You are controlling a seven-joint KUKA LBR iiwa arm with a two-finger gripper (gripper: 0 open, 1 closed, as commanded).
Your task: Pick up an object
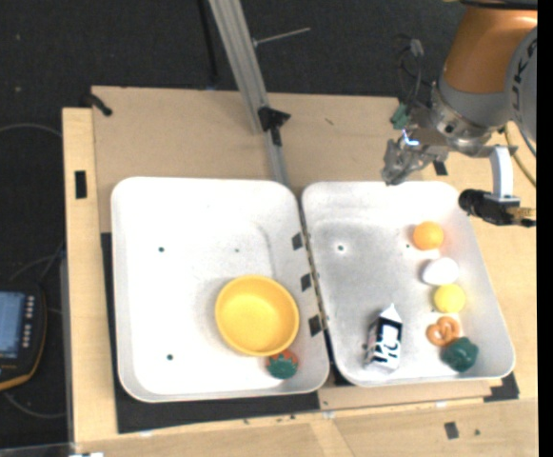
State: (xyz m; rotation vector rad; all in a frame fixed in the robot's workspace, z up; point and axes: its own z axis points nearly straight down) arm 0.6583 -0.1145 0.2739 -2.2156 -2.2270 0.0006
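Overhead, the gripper is hanging above the right bin's far rim, nothing visible between its fingers; whether they are parted, I cannot tell. An orange ball is lying nearest, inside that bin.

Both bins look like smooth matte white plastic, the yellow bowl is glossy plastic, the counter is plain matte wood-looking board, and that slanted pole is brushed metal.
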